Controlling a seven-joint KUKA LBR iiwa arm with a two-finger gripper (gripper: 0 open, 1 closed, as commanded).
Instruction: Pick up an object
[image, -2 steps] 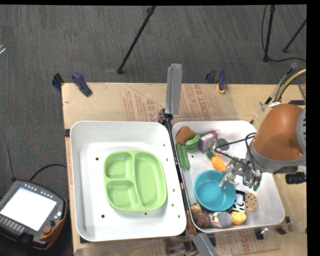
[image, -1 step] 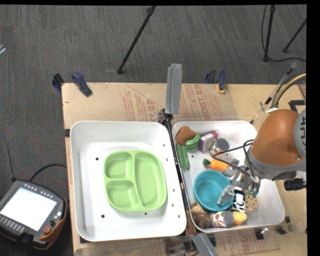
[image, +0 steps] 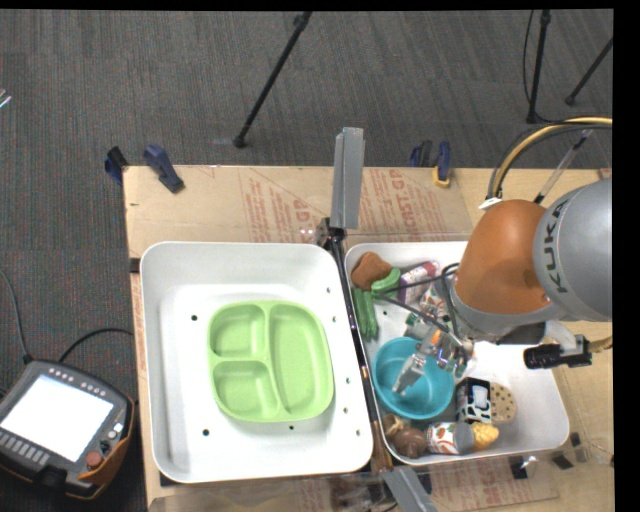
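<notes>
In the right bin (image: 548, 420), small toys crowd the near edge beside a blue bowl (image: 412, 385) — the gripper (image: 420, 366) hangs just over that bowl, fingers spread and grasping nothing. The left bin (image: 165, 330) holds a green divided plate (image: 270, 361); behind the bins, blue clamps (image: 160, 166) grip the cardboard-covered bench (image: 260, 200).

Dark grey carpet floor (image: 150, 80), tripod legs (image: 272, 80), cardboard-topped bench (image: 240, 205).

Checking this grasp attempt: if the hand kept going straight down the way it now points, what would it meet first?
Most likely the blue bowl in the right bin. The hand points down over the bowl's inside, so it would probably meet the bowl's floor first. Height above it is unclear from this one slanted view.
</notes>
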